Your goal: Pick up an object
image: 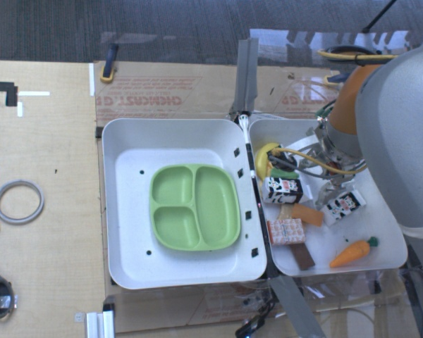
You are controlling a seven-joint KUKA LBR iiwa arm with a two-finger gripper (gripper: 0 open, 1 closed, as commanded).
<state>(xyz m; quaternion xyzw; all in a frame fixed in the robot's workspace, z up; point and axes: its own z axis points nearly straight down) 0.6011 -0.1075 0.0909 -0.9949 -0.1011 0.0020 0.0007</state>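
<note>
My pincer [331,189] hangs low in the right bin [381,210]; spread or pinched, I cannot tell. Targets crowd beneath: milk carton [282,189], small carton [344,204], banana [266,157], carrot [351,253]. Risk: fingers straddle two, grip slips.

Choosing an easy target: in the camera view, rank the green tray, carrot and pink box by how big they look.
1. Green tray, by far the largest.
2. Carrot and pink box: look too close in size to rank; the carrot is longer, the box wider.
</note>
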